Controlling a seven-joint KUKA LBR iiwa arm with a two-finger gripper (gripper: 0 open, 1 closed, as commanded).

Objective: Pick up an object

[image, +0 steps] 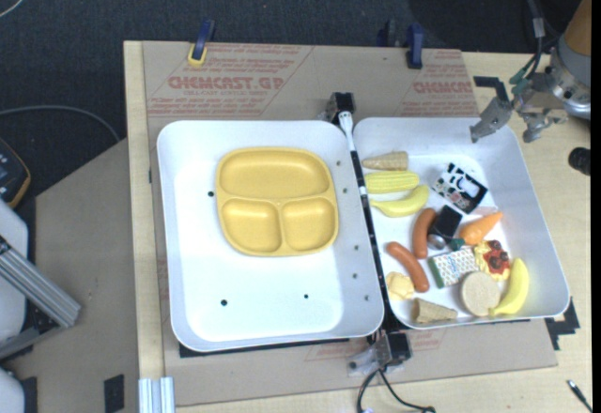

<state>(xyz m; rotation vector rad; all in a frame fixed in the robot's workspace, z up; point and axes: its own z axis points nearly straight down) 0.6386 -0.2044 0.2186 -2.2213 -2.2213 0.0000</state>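
- The bench (282,73) carries two shallow white bins side by side; the left bin (188,242) holds a yellow divided tray (278,199), and the right bin (526,176) holds all the loose toy food.
- The arm (577,54) comes in from the right edge, and its gripper (512,120) hangs over the far right corner of the right bin, above bare white floor.
- Two grey fingers (488,120) point down and apart, with a clear gap and nothing between them, so the jaws stand spread and empty.
- No single object is named by the task, so anything in the pile would serve. The pile lies toward the camera and slightly left of the gripper, along the bin's middle and near end.
- The nearest piece to the jaws is a black-and-white packet (461,184), just below and left of them, lying aslant.
- Further off, the corn cob (391,182) and a small banana (402,205) lie with their long axes across the bin, left to right; two sausages (423,231) run roughly near to far.
- A larger banana (514,289) curves along the near right wall, well apart from the gripper.
- My judgement: the move turns on travelling down-left toward the packet, then closing across its short side.
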